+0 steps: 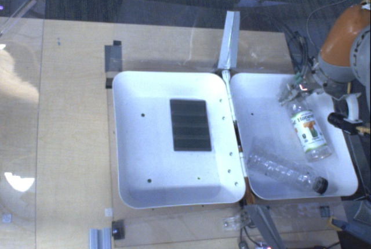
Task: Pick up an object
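A flat black ribbed block (190, 125) lies in the middle of the left bin (133, 143). In the right bin (258, 103) a clear bottle with a white and orange label (308, 129) lies lengthwise near the right wall. A second clear bottle with a dark cap (287, 172) lies along the front wall. My gripper (294, 90) is at the back of the right bin, just beyond the labelled bottle's neck end. Nothing is visibly held in it.
The grey arm with its orange band (346, 39) comes in over the right bin's back right corner. A metal divider bar (228, 42) rises behind the seam between the bins. Cables (298, 47) hang behind the right bin.
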Controlling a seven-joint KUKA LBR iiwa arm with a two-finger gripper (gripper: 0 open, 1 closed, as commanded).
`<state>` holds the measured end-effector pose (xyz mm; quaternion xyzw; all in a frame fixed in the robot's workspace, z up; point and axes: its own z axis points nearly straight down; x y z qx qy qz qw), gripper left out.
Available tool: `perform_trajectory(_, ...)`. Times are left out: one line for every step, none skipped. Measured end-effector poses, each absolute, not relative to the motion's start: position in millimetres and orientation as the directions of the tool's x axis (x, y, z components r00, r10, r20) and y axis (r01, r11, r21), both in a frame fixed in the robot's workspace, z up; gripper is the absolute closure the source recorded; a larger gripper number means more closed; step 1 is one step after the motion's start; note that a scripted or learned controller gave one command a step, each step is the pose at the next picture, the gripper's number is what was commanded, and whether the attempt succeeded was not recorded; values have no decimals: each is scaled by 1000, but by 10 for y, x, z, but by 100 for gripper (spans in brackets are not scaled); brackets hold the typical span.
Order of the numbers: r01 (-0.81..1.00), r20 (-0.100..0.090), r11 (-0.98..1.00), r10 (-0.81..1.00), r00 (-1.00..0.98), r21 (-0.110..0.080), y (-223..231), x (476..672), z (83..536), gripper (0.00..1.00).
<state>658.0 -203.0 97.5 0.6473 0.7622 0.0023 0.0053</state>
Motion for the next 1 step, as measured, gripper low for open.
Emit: perform_trajectory(986, -1, 167, 986, -167, 6, -1179, 6700, 1681, 100)
